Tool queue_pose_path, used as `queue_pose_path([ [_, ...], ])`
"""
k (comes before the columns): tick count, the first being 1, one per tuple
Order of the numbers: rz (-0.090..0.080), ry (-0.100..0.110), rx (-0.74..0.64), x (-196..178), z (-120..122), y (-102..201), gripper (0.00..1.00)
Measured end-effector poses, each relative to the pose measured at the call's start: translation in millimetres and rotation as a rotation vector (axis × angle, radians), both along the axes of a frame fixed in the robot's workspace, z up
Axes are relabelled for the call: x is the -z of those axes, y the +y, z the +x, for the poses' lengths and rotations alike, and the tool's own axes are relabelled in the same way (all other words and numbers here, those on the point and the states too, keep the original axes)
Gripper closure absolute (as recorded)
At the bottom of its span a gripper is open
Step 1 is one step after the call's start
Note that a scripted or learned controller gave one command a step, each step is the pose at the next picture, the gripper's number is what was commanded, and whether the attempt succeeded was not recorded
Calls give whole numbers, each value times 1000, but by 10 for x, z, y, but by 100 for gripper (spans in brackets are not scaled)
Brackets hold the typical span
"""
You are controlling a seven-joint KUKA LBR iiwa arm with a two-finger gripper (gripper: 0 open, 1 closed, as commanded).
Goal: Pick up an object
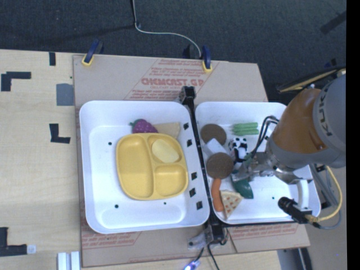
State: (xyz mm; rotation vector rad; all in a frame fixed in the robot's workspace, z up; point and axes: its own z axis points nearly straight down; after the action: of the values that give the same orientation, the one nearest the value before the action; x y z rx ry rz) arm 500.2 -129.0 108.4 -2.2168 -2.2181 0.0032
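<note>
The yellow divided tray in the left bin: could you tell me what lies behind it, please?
Behind the yellow tray, a purple item and a tan piece poke out past its far rim. Their lower parts are covered by the tray, so neither can be identified.

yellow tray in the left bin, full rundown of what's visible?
The yellow tray looks like smooth moulded plastic, a rounded rectangle with three compartments: one long along its left side, two smaller on its right. It lies flat, slightly rotated, near the middle of the left bin. A pale yellow rounded piece sits in its upper right compartment. A purple item lies at its top edge.
</note>
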Motion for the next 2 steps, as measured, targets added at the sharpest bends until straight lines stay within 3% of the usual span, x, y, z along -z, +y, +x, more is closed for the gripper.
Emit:
queue_pose_path([
  [1, -4, -10, 1, 132, 612, -762, 100],
  [2, 3, 42, -3, -128, 1466, -173, 100],
])
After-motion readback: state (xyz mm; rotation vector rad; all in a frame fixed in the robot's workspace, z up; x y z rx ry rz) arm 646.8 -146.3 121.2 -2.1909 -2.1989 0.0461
